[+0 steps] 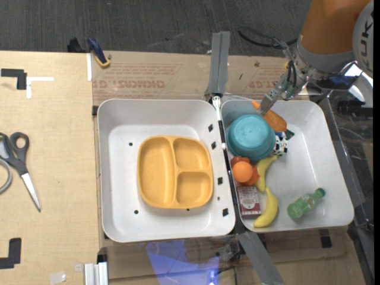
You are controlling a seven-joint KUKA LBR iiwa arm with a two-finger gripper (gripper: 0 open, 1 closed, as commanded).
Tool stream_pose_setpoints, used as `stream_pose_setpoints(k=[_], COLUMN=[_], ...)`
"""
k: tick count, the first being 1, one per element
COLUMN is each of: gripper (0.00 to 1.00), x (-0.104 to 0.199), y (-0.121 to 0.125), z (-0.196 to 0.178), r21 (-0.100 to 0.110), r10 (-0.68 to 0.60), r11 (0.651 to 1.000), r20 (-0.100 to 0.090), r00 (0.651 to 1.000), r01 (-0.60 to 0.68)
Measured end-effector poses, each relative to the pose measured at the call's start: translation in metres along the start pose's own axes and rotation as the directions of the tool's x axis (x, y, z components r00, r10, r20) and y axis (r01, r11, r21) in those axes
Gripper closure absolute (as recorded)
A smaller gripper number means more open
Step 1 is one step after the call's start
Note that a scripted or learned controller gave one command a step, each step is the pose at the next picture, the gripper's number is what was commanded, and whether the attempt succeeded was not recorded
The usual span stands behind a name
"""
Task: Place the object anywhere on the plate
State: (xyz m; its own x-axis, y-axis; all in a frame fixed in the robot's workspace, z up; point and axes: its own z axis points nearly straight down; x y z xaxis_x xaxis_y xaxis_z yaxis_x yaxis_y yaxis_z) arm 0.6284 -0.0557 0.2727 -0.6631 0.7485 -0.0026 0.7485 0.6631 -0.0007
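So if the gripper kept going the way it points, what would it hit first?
Probably the carrot lying by the teal bowl; the gripper hangs just above it, though depth is hard to judge.

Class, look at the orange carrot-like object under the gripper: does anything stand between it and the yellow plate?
Yes. The teal bowl sits beside the carrot-like object, and the bins' rims lie between it and the plate.

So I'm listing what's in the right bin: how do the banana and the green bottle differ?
The banana is yellow and curved; the green bottle is green, straight and stubby. The banana runs roughly top to bottom in the view and looks longer; the bottle lies aslant, its cap toward the upper right. The banana lies beside a red packet; the bottle lies apart from the others. Both lie flat in the right bin.
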Motion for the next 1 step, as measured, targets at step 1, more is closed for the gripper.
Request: stream_pose_setpoints(k=[1], gripper=[1.0], x=[0.0874], y=[0.0153], z=[0.0602], r21=[0.0], r10=[-0.161], r11=[0.987], r20=[-0.003], r00=[0.987], r01=[0.161])
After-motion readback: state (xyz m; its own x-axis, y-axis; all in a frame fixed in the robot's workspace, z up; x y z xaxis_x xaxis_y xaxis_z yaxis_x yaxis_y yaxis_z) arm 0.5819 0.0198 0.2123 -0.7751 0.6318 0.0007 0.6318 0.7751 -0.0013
